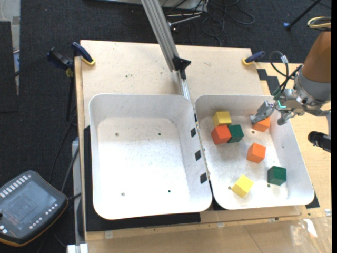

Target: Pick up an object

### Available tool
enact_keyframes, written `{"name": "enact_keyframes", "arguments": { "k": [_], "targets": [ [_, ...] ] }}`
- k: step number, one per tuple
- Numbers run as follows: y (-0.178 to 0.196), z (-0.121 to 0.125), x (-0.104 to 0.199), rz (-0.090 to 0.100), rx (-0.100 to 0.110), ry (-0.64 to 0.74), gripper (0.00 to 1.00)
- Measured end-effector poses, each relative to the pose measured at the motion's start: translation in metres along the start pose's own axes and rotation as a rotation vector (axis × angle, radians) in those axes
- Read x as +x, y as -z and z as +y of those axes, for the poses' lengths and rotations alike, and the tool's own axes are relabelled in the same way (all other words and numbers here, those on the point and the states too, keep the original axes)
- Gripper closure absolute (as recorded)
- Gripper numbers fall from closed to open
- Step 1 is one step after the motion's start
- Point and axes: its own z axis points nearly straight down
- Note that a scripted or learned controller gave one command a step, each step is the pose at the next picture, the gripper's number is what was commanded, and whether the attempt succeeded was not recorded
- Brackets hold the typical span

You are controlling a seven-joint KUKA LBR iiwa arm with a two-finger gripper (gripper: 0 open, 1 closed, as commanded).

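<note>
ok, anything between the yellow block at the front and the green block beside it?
Nothing: bare bin floor between yellow block and green block, per the camera view.

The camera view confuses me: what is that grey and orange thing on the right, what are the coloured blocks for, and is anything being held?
You are looking down at a slant on a bench from one fixed camera. The grey and orange thing is a robot arm, and its gripper is the two-fingered part at its end. Two shallow white bins sit side by side: the left bin and the right bin. The right one contains small blocks: two yellow, two green, and three orange or red-orange. The gripper sits right at an orange block near the bin's far edge, but I cannot tell whether it actually grips it.
</note>
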Motion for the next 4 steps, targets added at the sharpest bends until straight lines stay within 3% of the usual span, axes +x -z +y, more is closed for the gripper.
{"name": "enact_keyframes", "arguments": {
  "k": [1,3,4],
  "targets": [
    [0.002,0.001,0.000,-0.001,-0.003,0.001,0.00],
    [-0.082,0.007,-0.001,-0.001,-0.005,-0.002,0.00],
    [-0.088,0.013,-0.002,-0.007,-0.025,0.001,0.00]
  ]
}}
